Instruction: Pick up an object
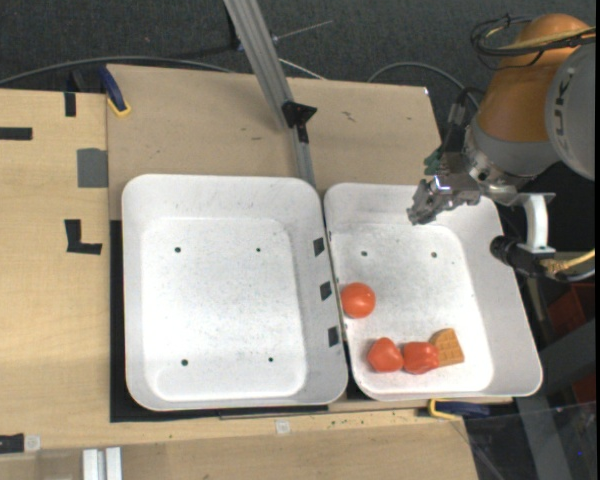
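A: Now, the claw (425, 206) hovers at the right bin's (480, 268) upper edge; its state I cannot tell.

B: Target the lone orange ball (357, 300), mid-frame; descend vertically, centred.

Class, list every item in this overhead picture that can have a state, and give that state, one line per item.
gripper: raised over the far part of the right bin, nothing seen between its fingers
round orange ball: lying loose near the right bin's left wall
two red pieces: lying side by side, touching
tan block: lying against the right-hand red piece
right bin: holds all four items
left bin: flat on bench
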You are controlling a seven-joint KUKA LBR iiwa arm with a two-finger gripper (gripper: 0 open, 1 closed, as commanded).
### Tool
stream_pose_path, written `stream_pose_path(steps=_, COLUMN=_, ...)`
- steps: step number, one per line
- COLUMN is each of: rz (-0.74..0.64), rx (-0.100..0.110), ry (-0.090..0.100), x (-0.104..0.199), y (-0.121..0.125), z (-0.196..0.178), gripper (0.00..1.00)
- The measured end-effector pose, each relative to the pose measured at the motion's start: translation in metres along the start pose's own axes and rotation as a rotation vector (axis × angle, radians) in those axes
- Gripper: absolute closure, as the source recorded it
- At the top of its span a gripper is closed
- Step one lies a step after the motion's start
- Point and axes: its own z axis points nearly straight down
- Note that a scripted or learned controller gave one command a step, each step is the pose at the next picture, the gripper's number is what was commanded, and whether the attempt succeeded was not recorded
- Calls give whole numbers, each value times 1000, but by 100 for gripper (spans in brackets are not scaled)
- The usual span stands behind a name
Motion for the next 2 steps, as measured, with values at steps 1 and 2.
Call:
stream_pose_path(steps=1, rz=1, rx=1, ry=0, x=0, y=1, z=-48, gripper=100)
stream_pose_path(steps=2, rz=-2, rx=8, ry=1, x=45, y=-16, z=-33, gripper=100)
